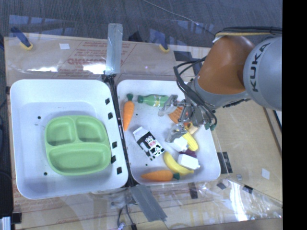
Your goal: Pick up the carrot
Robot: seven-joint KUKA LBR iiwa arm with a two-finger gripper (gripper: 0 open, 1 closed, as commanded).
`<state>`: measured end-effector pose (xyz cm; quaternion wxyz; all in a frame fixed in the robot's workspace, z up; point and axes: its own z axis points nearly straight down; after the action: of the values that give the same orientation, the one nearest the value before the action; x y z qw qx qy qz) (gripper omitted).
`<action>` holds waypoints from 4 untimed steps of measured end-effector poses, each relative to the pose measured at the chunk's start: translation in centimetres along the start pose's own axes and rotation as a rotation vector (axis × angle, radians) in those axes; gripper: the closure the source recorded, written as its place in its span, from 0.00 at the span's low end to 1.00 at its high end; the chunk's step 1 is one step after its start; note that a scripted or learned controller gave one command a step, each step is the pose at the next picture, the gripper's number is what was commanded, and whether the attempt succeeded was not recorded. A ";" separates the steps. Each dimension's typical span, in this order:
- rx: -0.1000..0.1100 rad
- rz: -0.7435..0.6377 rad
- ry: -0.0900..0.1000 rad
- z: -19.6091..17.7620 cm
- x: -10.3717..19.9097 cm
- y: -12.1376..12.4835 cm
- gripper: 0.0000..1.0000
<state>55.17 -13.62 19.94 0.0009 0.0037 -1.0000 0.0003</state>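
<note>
Two white bins: green tray left; carrots, bottle, bananas right; pincer state unclear.

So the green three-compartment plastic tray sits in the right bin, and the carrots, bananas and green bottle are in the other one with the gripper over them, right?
Not quite. The camera view shows the green three-compartment plastic tray in the left white bin. The rest stands: the orange carrots, yellow bananas and green bottle lie in the other bin, the right white bin, with the gripper over them.
</note>
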 end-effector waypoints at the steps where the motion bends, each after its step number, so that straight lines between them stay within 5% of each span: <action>1: -0.001 -0.204 -0.002 5.4 -6.1 -6.3 0.00; 2: -0.004 -0.238 0.001 10.9 -7.5 -3.3 0.00; 3: -0.001 -0.007 0.001 10.7 -7.9 4.2 0.00; 4: 0.000 0.397 -0.005 10.5 -10.5 4.1 0.00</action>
<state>65.62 -9.41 9.38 -0.0015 -0.1935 -0.9811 0.0006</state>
